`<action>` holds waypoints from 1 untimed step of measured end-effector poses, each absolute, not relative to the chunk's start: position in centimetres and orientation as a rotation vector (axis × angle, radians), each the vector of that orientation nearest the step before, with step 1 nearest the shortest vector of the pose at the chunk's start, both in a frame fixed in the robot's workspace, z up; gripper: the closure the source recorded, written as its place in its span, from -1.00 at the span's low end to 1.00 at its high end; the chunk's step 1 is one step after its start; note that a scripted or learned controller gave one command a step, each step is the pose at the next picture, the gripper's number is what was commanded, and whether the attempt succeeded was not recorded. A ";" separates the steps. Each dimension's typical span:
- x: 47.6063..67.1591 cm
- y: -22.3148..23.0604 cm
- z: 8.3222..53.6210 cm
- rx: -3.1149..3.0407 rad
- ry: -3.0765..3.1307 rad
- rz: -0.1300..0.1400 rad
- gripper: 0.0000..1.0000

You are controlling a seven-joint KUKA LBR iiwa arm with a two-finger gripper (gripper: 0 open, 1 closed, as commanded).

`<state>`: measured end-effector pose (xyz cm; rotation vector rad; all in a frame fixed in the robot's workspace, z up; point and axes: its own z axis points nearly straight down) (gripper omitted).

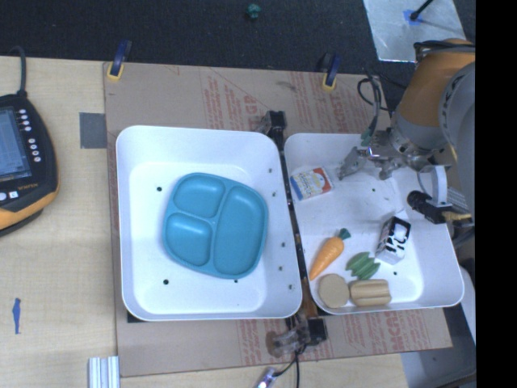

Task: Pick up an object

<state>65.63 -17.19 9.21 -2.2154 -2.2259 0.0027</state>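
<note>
Arm (432, 87): reaching in from the right, hanging over the right bin's (436, 293) far end.
Gripper (373, 162): sitting above bare bin floor; open or closed, I cannot tell (nothing is showing between its tips).
Card (311, 183): lying just left of the gripper.
Carrot (327, 255): lying mid-bin.
Left bin (137, 297): holding a blue plate (216, 225).

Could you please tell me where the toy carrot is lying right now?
The toy carrot lies in the right-hand bin of the camera view, near its left wall, just above the round tan piece and left of the green pod.
</note>
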 end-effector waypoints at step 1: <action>58.8 -21.3 9.2 -2.215 -2.223 0.005 -1.00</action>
